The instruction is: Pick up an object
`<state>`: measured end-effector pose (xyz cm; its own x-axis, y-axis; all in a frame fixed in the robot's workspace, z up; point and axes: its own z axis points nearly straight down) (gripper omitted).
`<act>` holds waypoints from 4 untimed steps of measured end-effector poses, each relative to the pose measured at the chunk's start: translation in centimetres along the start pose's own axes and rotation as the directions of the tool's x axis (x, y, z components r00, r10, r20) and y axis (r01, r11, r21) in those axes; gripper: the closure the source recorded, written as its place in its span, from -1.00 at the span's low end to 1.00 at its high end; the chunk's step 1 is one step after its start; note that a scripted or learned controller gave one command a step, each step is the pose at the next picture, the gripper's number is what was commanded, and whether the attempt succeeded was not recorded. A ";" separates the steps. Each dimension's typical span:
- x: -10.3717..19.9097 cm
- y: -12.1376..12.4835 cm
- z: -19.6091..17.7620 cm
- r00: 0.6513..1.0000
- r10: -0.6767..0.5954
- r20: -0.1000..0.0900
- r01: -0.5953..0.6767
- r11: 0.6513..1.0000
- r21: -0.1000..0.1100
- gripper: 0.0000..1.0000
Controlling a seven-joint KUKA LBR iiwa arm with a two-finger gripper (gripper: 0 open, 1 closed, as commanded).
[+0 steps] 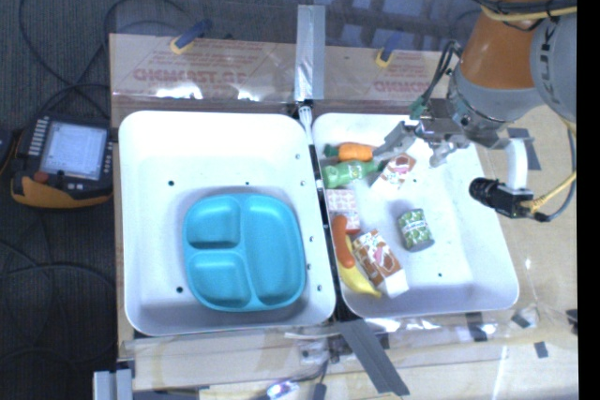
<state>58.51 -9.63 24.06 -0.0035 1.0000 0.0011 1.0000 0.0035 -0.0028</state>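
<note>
While the gripper [419, 139] hangs spread open and empty over the far part of the right bin [487, 281], nothing is lifted yet. A small red-and-white packet [398, 170] lies just beneath it, near the carrot [353, 151]; descent and closing remain.

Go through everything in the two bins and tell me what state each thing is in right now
Gripper: open, above the right bin, holding nothing.
Blue tray: flat in the left bin, compartments bare.
Green can: on its side.
Juice carton: lying flat.
Banana: partly under the carton.
Green bottle: lying down.
</note>
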 end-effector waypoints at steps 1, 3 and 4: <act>-5.5 -5.9 6.4 0.999 -0.050 0.000 0.050 0.999 0.001 -1.00; -1.6 -9.6 12.0 0.953 -0.302 0.014 0.302 0.953 -0.019 1.00; -6.6 -9.6 15.0 0.992 0.123 0.001 -0.123 0.992 -0.018 1.00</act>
<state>48.85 -16.21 9.07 0.1196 0.9928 -0.0006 0.9927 -0.1195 0.0155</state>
